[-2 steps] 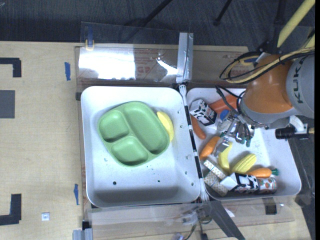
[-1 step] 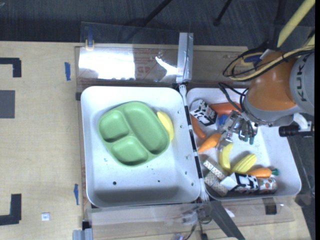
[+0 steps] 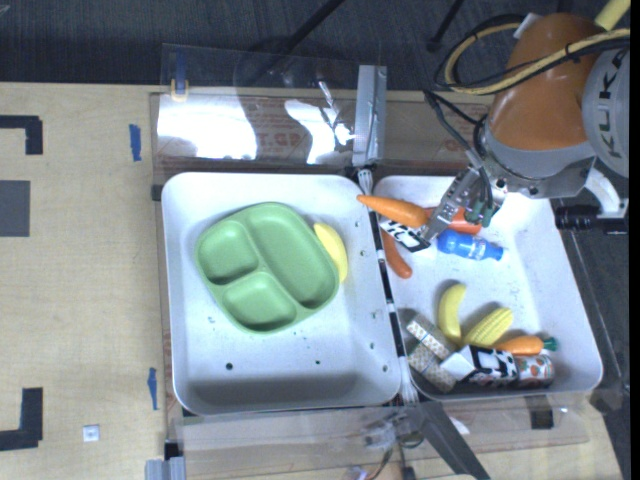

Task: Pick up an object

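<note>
Claw (image 3: 447, 215) low over the right bin (image 3: 575, 268), grip state cannot be told; carrot (image 3: 396, 209) just left, blue bottle (image 3: 468, 247) beneath: recommend centring on one before closing

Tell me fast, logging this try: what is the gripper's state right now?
Gripper: cannot be told; it sits low in the right bin, beside the blue bottle and a carrot.

Legible marking: the letters "KU", the start of a brand name running vertically, on the grey arm housing (image 3: 612, 93) at the far right. A black-and-white printed label (image 3: 403, 234) lies near the carrot at the bins' divider, and another sits on a packet (image 3: 490, 364) in the right bin's near corner; characters on both cannot be read.
</note>
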Controlling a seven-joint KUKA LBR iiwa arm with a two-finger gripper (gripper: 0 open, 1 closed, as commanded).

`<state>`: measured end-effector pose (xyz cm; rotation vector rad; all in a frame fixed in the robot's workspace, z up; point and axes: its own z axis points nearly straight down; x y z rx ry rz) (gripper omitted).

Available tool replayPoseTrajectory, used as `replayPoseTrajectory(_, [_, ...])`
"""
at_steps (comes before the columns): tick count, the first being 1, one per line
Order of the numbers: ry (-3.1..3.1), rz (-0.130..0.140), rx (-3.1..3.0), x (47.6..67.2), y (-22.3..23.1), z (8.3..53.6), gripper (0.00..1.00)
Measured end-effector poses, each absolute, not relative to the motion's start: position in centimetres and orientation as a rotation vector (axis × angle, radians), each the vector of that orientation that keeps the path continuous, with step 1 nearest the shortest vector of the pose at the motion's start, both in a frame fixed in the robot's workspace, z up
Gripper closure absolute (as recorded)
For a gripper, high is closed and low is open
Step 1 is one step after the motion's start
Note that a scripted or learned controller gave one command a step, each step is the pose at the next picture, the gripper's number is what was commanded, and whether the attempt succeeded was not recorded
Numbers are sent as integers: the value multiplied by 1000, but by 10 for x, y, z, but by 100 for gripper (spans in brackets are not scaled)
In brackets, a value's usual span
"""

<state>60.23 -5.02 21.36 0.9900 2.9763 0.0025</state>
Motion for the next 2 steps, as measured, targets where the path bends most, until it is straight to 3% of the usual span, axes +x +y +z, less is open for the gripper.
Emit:
replayPoseTrajectory(1, [3064, 3, 653, 658, -20, 222, 100])
replayPoseTrajectory(2, [3044, 1, 750, 642, -104, 393, 100])
